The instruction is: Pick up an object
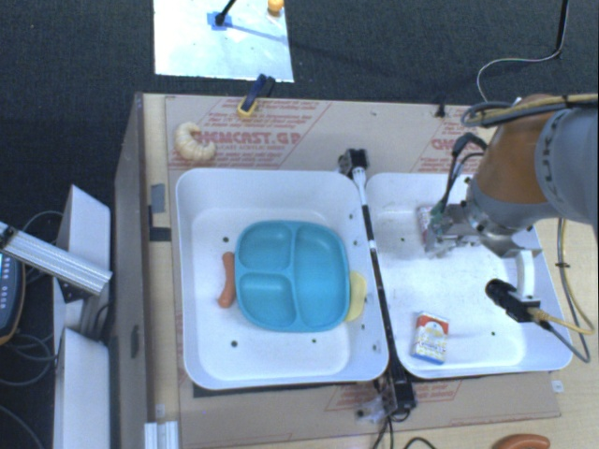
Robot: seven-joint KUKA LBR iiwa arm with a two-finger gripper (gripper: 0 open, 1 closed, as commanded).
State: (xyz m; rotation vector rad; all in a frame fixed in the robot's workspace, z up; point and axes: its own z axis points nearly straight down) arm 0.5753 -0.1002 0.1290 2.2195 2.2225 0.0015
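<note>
The jaws hang low over the upper part of the right-hand bin (402,288), near its upper left corner. Whether they stand wide or narrow cannot be told from this slant, and nothing is seen between them. Behind them the grey arm (562,152), with its orange band, reaches in from the right of the frame. Lower in the same bin, well apart from the jaws, lies a small carton (430,337) in white, blue and red, flat on the bin floor.

In the left-hand bin (211,344) a blue divided plate (290,274) sits at the centre. An orange sausage-shaped piece (226,280) lies just beside its left edge, and a yellow piece (357,296) peeks out at its right edge. On the surface above that bin, at upper left, rests a pale ridged thing (194,142); a yellow-and-blue tool (255,96) lies at the surface's top edge.
</note>
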